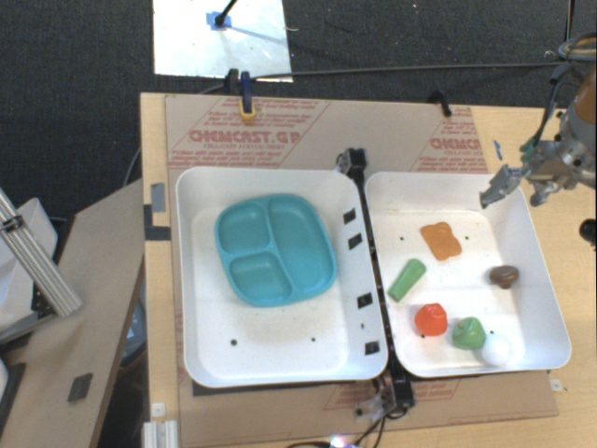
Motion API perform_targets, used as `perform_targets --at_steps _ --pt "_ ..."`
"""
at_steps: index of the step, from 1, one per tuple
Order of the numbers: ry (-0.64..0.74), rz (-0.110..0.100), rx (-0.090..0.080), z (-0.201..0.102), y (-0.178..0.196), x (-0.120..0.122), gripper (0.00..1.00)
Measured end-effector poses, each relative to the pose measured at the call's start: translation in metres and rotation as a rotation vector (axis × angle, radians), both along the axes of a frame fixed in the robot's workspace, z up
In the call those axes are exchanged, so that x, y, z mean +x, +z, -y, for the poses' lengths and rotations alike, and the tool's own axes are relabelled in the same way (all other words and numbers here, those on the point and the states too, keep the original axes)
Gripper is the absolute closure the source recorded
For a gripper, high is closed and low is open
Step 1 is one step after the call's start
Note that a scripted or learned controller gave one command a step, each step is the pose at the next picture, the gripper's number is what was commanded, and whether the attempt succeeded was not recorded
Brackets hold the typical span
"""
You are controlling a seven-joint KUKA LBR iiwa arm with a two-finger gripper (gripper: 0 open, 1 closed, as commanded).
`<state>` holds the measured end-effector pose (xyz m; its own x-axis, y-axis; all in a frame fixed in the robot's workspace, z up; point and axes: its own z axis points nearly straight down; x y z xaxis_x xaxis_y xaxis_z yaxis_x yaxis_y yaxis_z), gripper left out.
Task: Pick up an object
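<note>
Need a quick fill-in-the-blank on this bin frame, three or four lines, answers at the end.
1. The teal divided plate lies in the ____ bin.
2. The plate has ____ compartments.
3. The green cylinder lies in the right bin, just below and left of the ____ piece.
4. The claw hovers over the right bin's upper ____ corner.

Missing words: left; three; orange; right

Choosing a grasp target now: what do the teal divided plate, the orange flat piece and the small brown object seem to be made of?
Teal divided plate: looks like moulded plastic, smooth with a soft sheen and rounded compartment ridges.
Orange flat piece: probably plastic or rubbery toy food; matte, uniform colour, wavy edges.
Small brown object: too small to tell; rounded, dark, a faint highlight suggests a smooth, hard surface.
</note>
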<state>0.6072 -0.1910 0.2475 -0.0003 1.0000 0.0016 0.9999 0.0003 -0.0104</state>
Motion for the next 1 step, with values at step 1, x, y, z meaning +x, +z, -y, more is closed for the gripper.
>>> perform_targets --at_steps 1 --pt "0.003 0.012 -0.002 -0.0009 0.0082 0.0022 0.00"
